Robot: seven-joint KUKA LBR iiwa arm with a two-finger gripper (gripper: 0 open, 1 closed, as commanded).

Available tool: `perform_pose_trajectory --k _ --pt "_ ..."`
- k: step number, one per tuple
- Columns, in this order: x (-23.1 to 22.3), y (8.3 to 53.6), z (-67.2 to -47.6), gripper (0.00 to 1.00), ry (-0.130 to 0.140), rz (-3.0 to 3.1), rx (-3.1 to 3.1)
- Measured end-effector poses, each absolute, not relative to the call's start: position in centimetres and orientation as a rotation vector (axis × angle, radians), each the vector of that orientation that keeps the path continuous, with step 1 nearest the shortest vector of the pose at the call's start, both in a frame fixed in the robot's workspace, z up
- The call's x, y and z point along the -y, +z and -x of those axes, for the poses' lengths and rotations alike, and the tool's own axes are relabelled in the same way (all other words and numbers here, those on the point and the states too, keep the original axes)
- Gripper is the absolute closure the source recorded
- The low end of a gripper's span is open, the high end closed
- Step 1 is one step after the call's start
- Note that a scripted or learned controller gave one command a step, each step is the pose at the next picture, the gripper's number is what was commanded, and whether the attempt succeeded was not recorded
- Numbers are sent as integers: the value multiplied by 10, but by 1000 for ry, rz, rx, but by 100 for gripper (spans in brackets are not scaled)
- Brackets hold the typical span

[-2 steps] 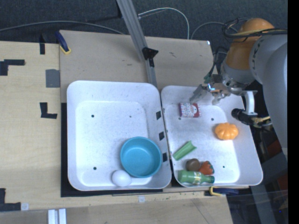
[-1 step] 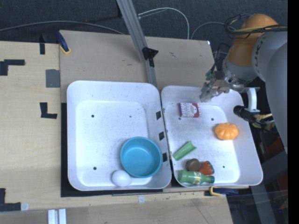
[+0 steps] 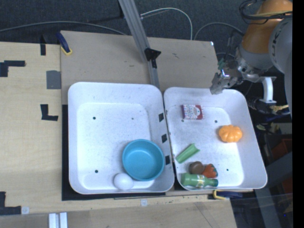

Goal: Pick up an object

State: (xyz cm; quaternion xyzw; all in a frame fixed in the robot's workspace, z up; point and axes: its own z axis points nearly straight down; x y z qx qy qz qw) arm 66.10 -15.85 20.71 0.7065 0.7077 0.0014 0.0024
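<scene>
My tool [image 3: 219, 85] hangs over the far right corner of the right bin [image 3: 252, 127], just outside its rim, with nothing in its grip; how wide it stands I cannot tell. I judge this the approach step, nothing chosen yet: nearest me lies the small red-and-white packet [image 3: 191, 111] by the bin's far edge, then the orange pumpkin-like toy [image 3: 230, 133] toward the right wall. Next I must come inward over the rim, settle above one piece and descend squarely onto it.
</scene>
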Motion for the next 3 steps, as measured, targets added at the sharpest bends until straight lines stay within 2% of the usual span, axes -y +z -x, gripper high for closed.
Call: perform_pose_trajectory --k 1,2,3 --pt "157 272 -664 100 5 -2215 -2219" --pt "157 286 -665 100 1 -2219 -2222" --pt "109 285 -644 100 0 -2217 -2228"
